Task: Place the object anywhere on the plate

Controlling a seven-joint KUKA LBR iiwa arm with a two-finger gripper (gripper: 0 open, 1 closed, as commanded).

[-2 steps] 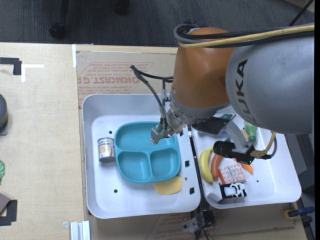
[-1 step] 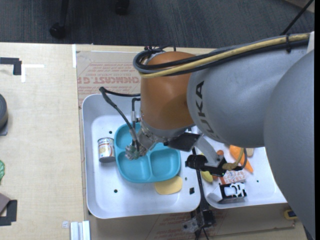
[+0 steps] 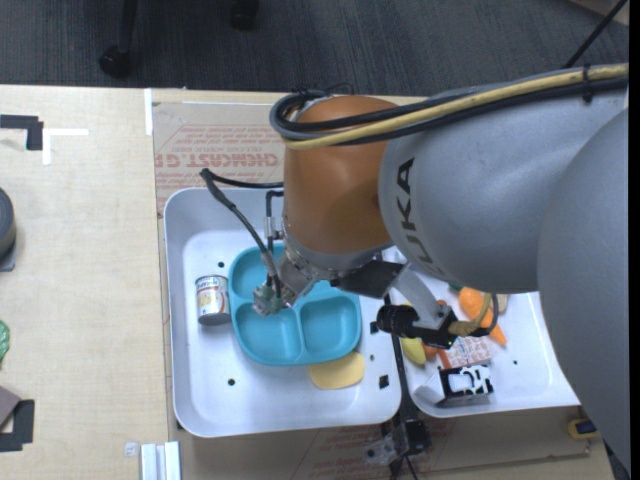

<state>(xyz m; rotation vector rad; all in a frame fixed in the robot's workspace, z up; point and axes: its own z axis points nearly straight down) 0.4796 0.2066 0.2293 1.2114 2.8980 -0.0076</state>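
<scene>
The hand (image 3: 268,298) is low over the blue plate (image 3: 300,333), near its left middle. I cannot tell what state the hand is in, or if it has anything. A small can (image 3: 211,299) stands just left of the plate, in the left bin (image 3: 190,368). The big arm (image 3: 400,208) hides the plate's far side.

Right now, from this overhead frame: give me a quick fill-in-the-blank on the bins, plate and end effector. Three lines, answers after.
1. The sectioned plate in the left bin is coloured ____.
2. The small can stands upright just to the ____ of the plate in this view.
3. The end effector hangs over the plate's ____ part, in this view.

Answers: blue; left; upper-left
</scene>
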